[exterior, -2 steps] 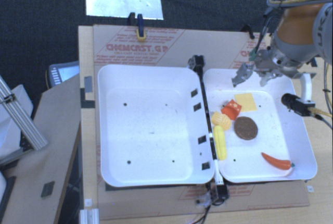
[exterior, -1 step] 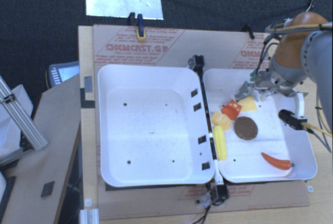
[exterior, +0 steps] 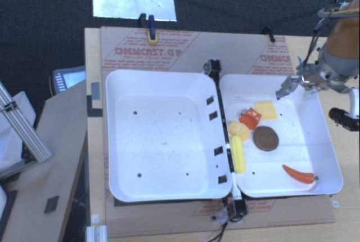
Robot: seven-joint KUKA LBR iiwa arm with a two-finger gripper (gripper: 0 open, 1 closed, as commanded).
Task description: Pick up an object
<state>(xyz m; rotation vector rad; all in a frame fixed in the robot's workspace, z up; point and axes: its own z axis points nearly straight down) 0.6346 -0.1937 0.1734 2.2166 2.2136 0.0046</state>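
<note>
The right bin (exterior: 323,133) holds several toy foods. A pale yellow cheese slice (exterior: 264,110) lies toward the back, with a red-orange piece (exterior: 250,118) just left of it. Below them lie a brown round disc (exterior: 265,138), a small orange-yellow lump (exterior: 238,130) and a yellow corn cob (exterior: 238,154) along the left wall. A red chili pepper (exterior: 298,174) rests near the front right corner. My gripper (exterior: 293,90) hovers over the bin's back right part, up and to the right of the cheese slice, open with nothing between its fingers.
The left bin (exterior: 163,134) stands beside the right one, with black clips (exterior: 214,117) along the shared wall. A yellow-and-black clamp (exterior: 151,30) sits at the board's back edge. A grey device (exterior: 67,80) lies off the bench at left.
</note>
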